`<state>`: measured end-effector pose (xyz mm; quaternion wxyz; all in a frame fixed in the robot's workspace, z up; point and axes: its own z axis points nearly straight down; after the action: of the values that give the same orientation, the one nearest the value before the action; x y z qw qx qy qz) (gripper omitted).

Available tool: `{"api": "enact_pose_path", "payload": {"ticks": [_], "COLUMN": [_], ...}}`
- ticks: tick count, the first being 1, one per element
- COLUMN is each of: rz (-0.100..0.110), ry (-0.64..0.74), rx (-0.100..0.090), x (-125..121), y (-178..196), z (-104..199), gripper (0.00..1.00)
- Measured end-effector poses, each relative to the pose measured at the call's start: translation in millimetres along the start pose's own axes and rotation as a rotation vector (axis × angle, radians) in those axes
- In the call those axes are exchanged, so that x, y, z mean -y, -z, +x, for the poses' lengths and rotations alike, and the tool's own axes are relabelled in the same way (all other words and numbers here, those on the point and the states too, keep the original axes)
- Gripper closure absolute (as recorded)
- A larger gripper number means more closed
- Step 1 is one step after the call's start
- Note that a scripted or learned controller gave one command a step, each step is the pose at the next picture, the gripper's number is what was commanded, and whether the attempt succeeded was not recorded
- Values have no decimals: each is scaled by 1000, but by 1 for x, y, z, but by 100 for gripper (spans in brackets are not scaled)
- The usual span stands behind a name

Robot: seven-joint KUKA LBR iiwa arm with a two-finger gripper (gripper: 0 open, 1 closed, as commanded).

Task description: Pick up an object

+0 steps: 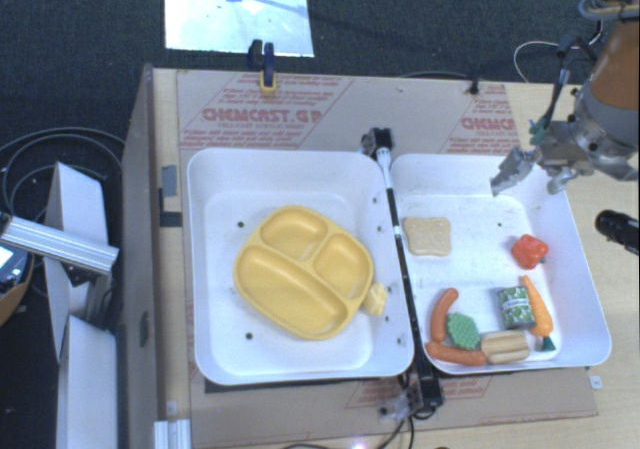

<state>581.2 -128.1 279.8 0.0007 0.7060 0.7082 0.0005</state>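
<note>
Red lettering reading CHEMCAST GP ran across the brown sheet point(300, 97) behind the two bins, repeated partly at the far right. The arm point(612, 87) reached in from the right, its gripper point(530, 172) poised over the far edge of the right bin point(585, 267), fingers spread apart with nothing between them. The toy foods lay in that bin: a bread slice point(428, 235), a red pepper point(529, 251), a green box point(515, 306). A yellow divided tray point(302, 270) sat in the left bin point(215, 237).
</note>
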Motion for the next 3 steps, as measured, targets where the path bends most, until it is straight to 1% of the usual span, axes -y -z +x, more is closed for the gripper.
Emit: {"api": "enact_pose_path", "payload": {"ticks": [1, 2, 3], "rz": [1, 2, 3], "ry": [-2, -2, -2], "rx": [1, 1, 0], "x": [-20, -11, 7], "y": [-38, -113, -194], "z": [-34, -79, -78], "gripper": [0, 0, 0]}}
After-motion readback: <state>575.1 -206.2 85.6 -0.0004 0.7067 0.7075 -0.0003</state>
